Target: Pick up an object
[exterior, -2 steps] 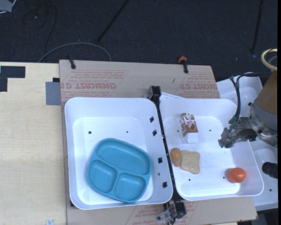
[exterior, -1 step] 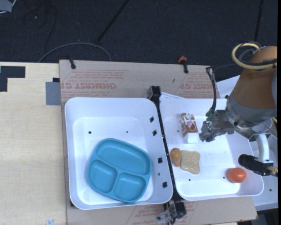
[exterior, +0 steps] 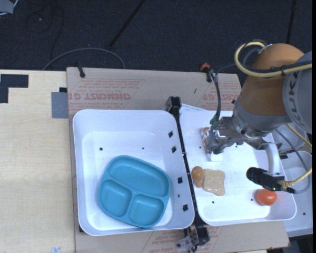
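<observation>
Orange ball point(exterior: 265, 197), round, perhaps a tomato

Left bin point(exterior: 89, 130): blue tray point(exterior: 133, 191) fills front; back floor free.

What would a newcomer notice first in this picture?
Probably the blue divided tray lying in the left bin. Next, the grey arm's gripper hanging over the right bin, above a tan toast-like piece, with an orange-red ball near the bin's right corner.
</observation>
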Tool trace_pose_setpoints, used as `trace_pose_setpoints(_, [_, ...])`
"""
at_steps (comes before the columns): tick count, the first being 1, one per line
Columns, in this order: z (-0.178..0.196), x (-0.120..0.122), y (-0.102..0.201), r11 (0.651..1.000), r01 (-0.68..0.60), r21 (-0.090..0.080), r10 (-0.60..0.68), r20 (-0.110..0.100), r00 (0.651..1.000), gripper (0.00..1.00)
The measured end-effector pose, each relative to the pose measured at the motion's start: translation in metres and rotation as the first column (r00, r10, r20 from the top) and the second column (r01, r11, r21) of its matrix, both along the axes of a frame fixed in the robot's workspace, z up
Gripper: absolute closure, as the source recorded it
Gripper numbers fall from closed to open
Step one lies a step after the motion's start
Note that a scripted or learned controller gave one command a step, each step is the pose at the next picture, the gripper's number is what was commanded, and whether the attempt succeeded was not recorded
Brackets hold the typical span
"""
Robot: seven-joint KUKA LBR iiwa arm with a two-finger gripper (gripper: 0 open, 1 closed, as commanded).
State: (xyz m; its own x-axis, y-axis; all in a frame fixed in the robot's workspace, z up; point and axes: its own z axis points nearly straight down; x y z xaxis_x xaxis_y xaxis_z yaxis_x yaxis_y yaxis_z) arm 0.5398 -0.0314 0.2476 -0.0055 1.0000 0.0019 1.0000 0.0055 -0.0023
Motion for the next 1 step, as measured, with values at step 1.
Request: trace_pose_setpoints(1, [-0.0004,0.0114,0.0443,1.0,0.001,-0.001,-0.001,0.0,1.0,1.0])
